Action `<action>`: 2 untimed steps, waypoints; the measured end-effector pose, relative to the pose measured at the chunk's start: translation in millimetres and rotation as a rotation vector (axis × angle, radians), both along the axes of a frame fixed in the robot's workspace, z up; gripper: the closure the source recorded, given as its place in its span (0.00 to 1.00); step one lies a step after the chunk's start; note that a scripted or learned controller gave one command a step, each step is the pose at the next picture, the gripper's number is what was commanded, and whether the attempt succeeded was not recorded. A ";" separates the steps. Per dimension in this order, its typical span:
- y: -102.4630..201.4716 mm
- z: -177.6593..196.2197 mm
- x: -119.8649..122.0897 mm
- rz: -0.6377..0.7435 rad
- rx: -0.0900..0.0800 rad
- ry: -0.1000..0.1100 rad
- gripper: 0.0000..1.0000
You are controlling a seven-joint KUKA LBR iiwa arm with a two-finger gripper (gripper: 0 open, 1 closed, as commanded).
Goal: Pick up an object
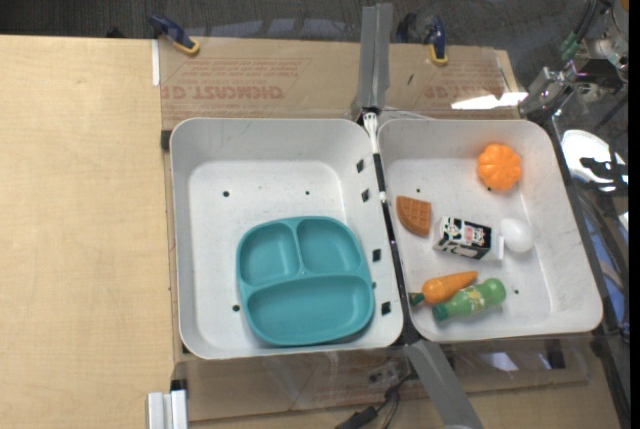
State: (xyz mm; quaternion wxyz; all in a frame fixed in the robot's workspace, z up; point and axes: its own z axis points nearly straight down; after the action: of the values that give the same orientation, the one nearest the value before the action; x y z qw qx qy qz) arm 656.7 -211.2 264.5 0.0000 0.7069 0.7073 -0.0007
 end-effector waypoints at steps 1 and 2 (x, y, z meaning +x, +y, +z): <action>-10.3 -142.9 2.3 0.244 0.001 0.000 0.00; 12.9 -172.0 2.4 0.378 0.000 -0.001 0.00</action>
State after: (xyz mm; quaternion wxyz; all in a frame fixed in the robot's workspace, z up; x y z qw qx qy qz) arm 659.1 -198.3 92.5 0.0006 0.5616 0.8274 -0.0003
